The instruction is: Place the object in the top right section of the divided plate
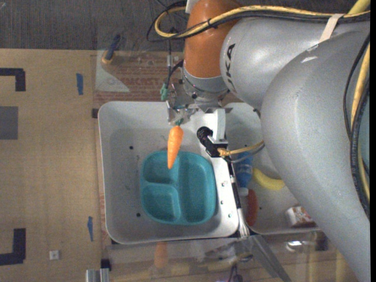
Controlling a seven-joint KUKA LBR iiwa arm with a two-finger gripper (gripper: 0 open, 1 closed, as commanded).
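Note:
An orange carrot [174, 147] hangs point-down from my gripper [177, 120], whose fingers are shut on its top end. Its tip hangs over the upper rim of the teal divided plate [178, 188], which lies in the left white bin [117, 175]. The plate has one long section on its right side and two smaller ones on its left. The carrot's tip is above the top edge near the ridge between the sections. My grey arm with its orange band [208, 31] comes in from the upper right.
The right bin [276, 210] holds a yellow banana [269, 182], a blue object [244, 170], a red-brown sausage-like piece [251, 207] and a small printed packet [298, 216]. The arm covers most of that bin. Blue tape marks dot the bench at left.

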